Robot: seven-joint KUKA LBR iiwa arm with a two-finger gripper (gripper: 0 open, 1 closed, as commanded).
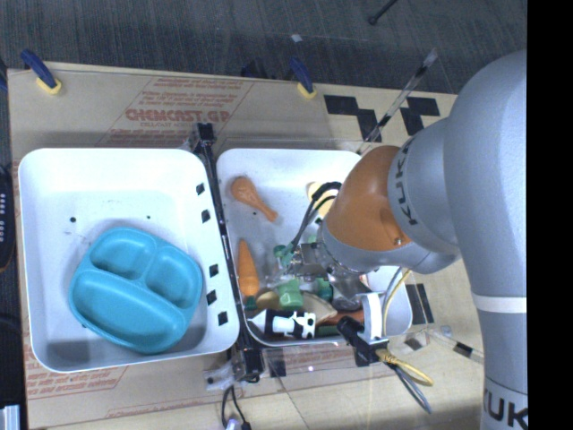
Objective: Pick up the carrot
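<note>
Two white bins sit side by side on the bench, and the arm reaches from the right into the right bin. Its gripper hangs low over the near half of that bin, among a clutter of small things; whether it is open or shut I cannot tell, since the wrist and cables hide much of it, and nothing can be seen held in it. At the near wall, just below the gripper, lies a black-and-white toy, with a green piece just above it. The carrot lies on the bin floor close to the left wall, its long axis running near to far, the narrower end pointing away toward the far side. It lies just left of the gripper, near it but apart. Farther back in the same bin rests a tan drumstick, tilted. In the left bin lies a blue divided tray.
</note>
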